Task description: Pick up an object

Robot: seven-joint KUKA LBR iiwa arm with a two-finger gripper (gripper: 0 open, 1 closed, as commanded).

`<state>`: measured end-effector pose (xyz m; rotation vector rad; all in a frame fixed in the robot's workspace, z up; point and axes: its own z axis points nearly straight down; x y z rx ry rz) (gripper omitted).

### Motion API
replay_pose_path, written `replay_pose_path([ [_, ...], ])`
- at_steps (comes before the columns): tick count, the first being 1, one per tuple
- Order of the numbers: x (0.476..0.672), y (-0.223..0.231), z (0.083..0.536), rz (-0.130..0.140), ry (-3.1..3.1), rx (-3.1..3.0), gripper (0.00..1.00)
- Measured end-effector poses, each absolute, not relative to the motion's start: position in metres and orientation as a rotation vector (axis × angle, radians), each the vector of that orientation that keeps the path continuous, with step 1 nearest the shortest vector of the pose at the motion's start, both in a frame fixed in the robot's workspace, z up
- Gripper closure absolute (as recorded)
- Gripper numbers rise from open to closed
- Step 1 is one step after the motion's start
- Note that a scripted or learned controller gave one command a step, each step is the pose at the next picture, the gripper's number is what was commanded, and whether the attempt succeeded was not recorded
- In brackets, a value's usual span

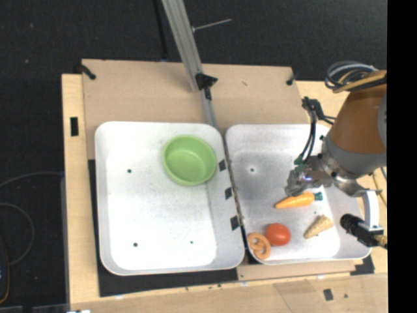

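The carrot lies in the right bin, toward its 4 o'clock area, tip pointing to 9 o'clock. The gripper hangs just above it at 12 o'clock; whether it grips anything cannot be told. At the carrot's 7 o'clock sit a tomato and a pretzel, at 5 o'clock a bread wedge. A green bowl rests in the left bin, at 9 o'clock.
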<state>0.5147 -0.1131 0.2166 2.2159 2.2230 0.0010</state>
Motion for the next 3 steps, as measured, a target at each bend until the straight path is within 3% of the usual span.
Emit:
replay_pose_path([
  [1,0.516,-0.114,0.238,0.002,2.226,2.214,1.00],
  [3,0.559,-0.021,0.256,0.005,2.230,2.211,1.00],
])
